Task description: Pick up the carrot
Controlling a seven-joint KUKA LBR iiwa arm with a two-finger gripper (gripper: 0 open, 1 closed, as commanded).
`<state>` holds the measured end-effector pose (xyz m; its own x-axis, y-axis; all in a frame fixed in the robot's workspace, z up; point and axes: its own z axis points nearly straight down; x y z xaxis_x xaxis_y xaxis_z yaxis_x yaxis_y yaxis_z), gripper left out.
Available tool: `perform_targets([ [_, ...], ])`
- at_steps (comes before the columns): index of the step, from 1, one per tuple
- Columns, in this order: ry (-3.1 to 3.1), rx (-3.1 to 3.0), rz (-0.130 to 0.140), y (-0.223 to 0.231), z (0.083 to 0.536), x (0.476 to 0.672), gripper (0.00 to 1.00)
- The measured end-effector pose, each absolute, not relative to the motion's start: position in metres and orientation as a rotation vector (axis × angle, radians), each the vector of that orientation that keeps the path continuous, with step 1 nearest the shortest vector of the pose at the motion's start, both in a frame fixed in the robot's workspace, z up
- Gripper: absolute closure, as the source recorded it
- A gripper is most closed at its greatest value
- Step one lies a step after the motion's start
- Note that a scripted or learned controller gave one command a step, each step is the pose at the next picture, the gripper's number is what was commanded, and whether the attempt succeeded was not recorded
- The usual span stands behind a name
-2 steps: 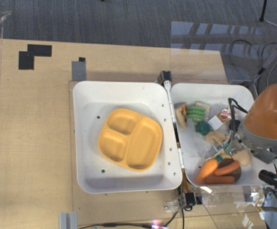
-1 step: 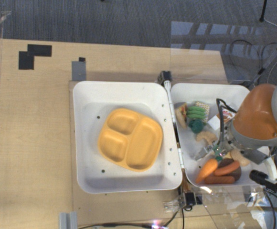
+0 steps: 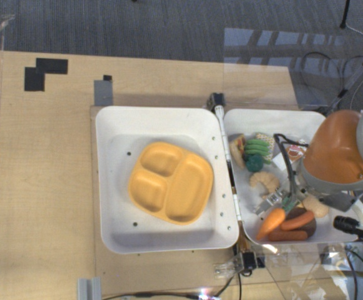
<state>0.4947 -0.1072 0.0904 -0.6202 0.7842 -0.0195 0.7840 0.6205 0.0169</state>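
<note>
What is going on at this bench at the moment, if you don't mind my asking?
A grey and orange arm reaches into the right bin, which holds a pile of toy food. Its pincer sits low, right beside the carrot near the bin's front edge; whether it has a grip is unclear. The left bin holds a yellow divided plate.

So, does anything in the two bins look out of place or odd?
Nothing looks spilled or broken. The yellow plate sits askew in the left bin, turned against its sides. In the right bin the toy food is crowded together, with the carrot close beside the gripper.
</note>
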Motion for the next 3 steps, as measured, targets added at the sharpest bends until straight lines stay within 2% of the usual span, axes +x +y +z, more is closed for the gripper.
perform_targets([
  [1, 2.806, 1.354, 0.019, -0.105, 0.102, 0.497, 1.00],
  [2, 2.516, 1.861, 0.017, -0.106, 0.090, 0.492, 1.00],
  [3, 2.514, 1.848, 0.024, -0.105, 0.102, 0.496, 1.00],
])
